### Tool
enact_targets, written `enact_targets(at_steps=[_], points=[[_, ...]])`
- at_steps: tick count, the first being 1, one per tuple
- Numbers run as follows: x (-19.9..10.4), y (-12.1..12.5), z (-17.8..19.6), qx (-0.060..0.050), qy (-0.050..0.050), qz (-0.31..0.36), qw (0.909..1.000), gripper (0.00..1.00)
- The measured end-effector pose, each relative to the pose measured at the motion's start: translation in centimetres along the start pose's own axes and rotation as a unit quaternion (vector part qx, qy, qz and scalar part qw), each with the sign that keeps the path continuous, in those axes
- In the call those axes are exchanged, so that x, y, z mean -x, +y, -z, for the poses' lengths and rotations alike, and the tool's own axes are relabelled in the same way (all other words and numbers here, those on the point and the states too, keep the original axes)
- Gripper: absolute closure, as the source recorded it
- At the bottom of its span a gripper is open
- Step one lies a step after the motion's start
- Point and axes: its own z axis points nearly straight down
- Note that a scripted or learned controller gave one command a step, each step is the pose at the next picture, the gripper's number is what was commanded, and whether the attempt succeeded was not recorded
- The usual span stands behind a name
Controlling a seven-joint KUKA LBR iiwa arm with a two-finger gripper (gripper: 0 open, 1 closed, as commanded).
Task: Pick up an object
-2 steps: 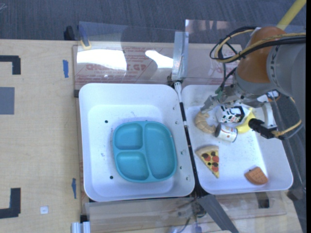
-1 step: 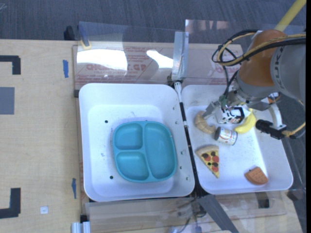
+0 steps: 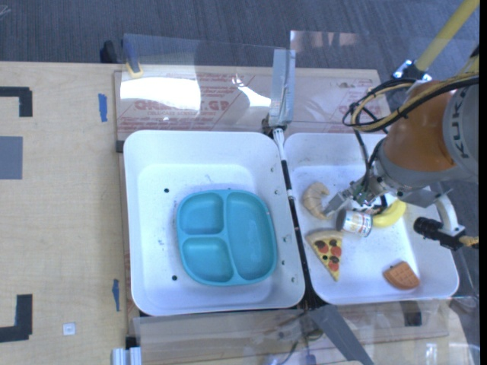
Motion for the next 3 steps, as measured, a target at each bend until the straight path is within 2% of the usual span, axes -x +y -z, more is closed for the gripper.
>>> enact_targets(at_steps=[1, 2, 3], points=[[1.8, 1.9, -2.2, -0.024, 0.014, -0.14, 0.9898, 0.0], [4.7, -5.7, -1.6, -0.018, 0.022, -0.094, 0.9951, 0.0], [1.1, -4.5, -1.8, -0.026, 0.009, -0.346, 0.9377, 0.0]])
